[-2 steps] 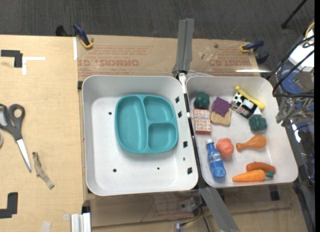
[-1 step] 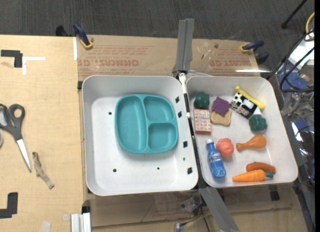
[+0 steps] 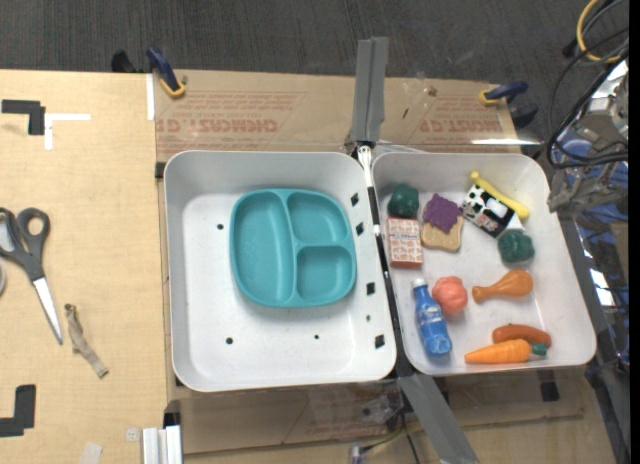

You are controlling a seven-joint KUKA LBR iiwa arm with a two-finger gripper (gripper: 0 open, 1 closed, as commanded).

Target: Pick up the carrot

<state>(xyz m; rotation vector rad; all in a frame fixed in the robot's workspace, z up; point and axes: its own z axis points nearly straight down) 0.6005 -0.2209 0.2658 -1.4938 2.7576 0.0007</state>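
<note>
Nearest, the orange toy carrot with a green stub (image 3: 499,353) lies along the front wall of the right white bin (image 3: 573,262), just beside a red-orange sausage-like piece (image 3: 521,333). Farther back, a teal divided plate (image 3: 294,247) sits in the left white bin (image 3: 190,282). Whether the tool is open or closed I cannot tell.

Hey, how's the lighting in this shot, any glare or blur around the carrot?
Camera view: light is soft and even, shadows faint. The carrot is fairly sharp at the right bin's near edge, with no glare on it. The white bins look bright but keep detail. The right margin, with cables, is darker and cluttered.
</note>
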